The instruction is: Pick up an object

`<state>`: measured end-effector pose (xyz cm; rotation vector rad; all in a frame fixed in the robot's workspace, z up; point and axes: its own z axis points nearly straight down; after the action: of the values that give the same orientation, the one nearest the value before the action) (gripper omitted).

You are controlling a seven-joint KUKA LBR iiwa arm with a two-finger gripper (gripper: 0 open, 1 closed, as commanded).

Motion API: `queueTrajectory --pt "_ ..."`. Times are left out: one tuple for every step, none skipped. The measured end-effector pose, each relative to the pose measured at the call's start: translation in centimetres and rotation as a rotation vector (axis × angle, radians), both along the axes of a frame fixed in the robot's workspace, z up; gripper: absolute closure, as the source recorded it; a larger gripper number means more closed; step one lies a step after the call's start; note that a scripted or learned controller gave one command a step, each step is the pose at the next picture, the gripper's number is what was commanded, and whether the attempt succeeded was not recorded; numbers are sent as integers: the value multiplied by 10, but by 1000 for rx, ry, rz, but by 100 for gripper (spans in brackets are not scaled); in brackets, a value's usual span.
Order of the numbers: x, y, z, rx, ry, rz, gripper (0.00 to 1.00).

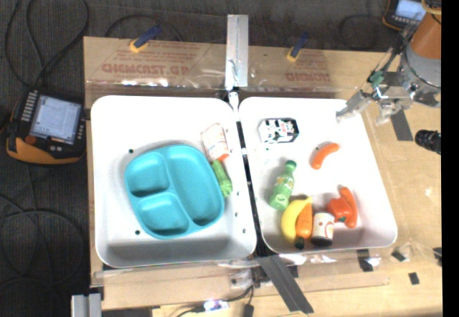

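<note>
The right bin holds several toy items: a black-and-white box, an orange sausage shape, a green bottle, a yellow banana, a carrot, a small white jar and an orange-red pepper. My gripper hangs above that bin's far right corner, clear of all the items. Its fingers are spread apart and nothing sits between them. The sausage shape is the closest item, lying below and to the left of it.
The left bin holds a teal divided plate, a white and pink carton and a green item against the dividing wall. A handheld pendant lies on the floor to the left.
</note>
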<state>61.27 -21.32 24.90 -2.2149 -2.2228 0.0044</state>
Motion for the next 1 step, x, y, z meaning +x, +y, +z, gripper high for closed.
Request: queueTrajectory --pt "-14 25 -158 -3 -3 -108 0"
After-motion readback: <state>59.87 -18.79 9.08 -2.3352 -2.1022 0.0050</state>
